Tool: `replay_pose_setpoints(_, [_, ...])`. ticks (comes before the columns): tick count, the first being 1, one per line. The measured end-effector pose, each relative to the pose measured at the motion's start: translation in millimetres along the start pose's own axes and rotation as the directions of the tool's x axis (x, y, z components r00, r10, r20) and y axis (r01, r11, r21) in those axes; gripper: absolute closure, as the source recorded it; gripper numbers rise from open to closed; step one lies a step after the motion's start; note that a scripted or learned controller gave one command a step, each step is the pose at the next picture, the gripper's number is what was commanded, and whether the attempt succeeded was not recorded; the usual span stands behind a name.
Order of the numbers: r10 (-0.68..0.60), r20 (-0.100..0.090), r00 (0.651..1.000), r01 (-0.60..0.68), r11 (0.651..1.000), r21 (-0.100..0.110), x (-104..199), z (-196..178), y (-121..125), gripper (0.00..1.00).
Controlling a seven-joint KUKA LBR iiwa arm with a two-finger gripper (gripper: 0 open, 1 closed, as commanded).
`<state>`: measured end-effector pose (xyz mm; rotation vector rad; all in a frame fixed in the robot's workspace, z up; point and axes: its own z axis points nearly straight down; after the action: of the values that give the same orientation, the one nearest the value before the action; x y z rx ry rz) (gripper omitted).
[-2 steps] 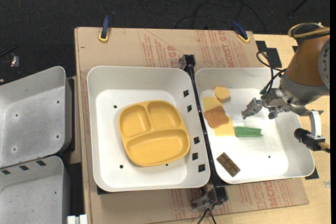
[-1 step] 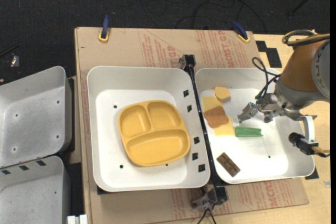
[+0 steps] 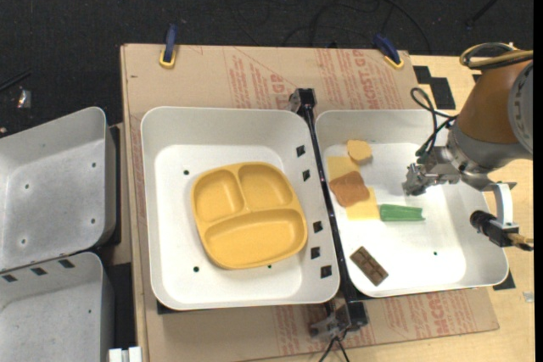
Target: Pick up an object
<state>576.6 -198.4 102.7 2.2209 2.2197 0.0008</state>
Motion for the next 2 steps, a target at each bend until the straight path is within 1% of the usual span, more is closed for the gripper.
replay_pose_setpoints(1, [-0.003, 0.001, 1.0, 0.003, 1.0, -0.004, 1, -64, 1, 1.0])
replay_pose_setpoints(2, [-0.004, 0.001, 1.0, 0.004, 1.0, -0.004, 1, -117, 3, 1.0])
